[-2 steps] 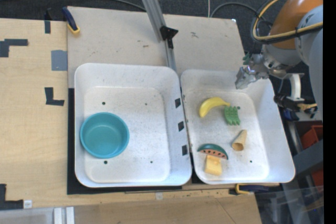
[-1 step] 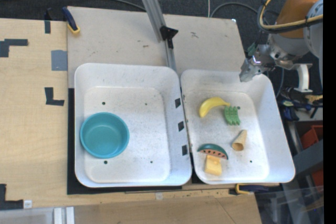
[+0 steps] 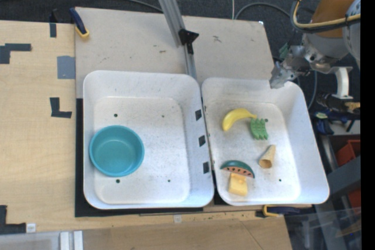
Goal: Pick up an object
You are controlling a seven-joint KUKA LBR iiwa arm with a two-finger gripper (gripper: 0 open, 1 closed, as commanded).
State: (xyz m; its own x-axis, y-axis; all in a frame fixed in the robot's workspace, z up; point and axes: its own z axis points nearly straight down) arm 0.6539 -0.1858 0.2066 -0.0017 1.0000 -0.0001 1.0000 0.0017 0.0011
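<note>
Camera view is looking down on a bench (image 3: 135, 38) that is carrying two shallow white bins side by side. Taking the right bin (image 3: 304, 126) as the landmark, the left bin (image 3: 140, 91) is sitting directly beside it, their inner walls touching, and a blue bowl (image 3: 116, 150) is resting upright in that left bin's near corner, well apart from the landmark.

A grey arm (image 3: 331, 14) with an orange band is reaching toward the right bin's far right corner. Its gripper (image 3: 280, 76) is hanging over the bin's far rim, well apart from everything lying inside; whether it is open or closed I cannot tell, and nothing is showing in its grasp.

Inside the right bin, a yellow banana (image 3: 235, 118) is lying near the middle of the far half, and a green toy (image 3: 259, 127) is sitting just beside it, toward the bin's right wall. A watermelon slice (image 3: 238, 169) is lying toward the near left, with a yellow block (image 3: 238, 184) touching its near side. An ice-cream cone (image 3: 267, 156) is lying tilted between the green toy and the bin's near wall.
</note>
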